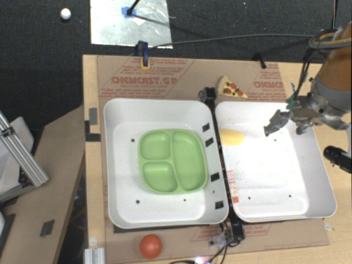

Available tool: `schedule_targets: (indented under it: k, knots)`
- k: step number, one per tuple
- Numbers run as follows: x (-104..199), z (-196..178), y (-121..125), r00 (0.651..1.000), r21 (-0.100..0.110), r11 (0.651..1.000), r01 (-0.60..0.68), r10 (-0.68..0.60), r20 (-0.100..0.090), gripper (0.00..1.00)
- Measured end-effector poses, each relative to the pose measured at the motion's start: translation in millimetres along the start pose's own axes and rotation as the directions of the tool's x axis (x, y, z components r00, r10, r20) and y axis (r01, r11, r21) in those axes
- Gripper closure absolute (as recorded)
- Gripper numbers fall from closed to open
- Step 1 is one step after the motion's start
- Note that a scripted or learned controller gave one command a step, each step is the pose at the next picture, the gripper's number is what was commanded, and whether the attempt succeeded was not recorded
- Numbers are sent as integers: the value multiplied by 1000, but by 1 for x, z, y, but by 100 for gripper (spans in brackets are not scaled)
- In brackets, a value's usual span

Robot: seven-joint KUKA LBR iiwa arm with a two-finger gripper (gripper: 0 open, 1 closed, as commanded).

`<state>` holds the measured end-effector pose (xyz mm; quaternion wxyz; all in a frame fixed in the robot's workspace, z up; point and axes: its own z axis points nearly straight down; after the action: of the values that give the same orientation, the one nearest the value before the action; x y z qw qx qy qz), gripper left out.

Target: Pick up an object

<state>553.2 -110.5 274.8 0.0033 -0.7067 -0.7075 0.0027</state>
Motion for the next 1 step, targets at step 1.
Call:
schedule_targets:
  k: [1]
  knots:
    - [0, -5, 2, 1000, -10, 1000, 2, -2, 1, 0]
